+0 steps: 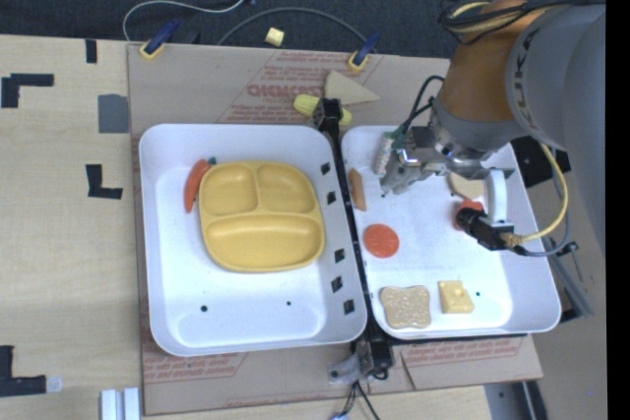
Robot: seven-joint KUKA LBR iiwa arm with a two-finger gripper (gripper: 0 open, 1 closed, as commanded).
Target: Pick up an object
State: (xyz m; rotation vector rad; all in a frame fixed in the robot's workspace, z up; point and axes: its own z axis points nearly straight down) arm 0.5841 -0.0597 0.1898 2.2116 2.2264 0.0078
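Near edge, right bin (536,315): slice of bread (406,306) and a small cheese cube (454,296) lie side by side, flat on the bin floor. Just beyond, a tomato slice (382,240) sits alone nr the divider. A thin brownish strip (357,191) lies along the bin's left wall.

Left bin (162,310): yellow divided plate (262,214) at centre, a carrot (195,184) touching its left edge.

Task status, as judged: pick not done. Every candidate obj rests on a bin floor; nothing seen lifted. All of it left: settle on a target, descend, close, raise.

Gripper (397,170): hangs over the far-left part of the right bin, tips near the brownish strip but apart from it, well apart from tomato, bread, cheese. Nothing visible in its grasp. Open or clenched: cannot tell, tool too small and cluttered w/ cables.

Arm (492,84), orange band, reaches in from right. Farther back on the cardboard: yellow bits and a tan wedge (351,89), outside both bins.
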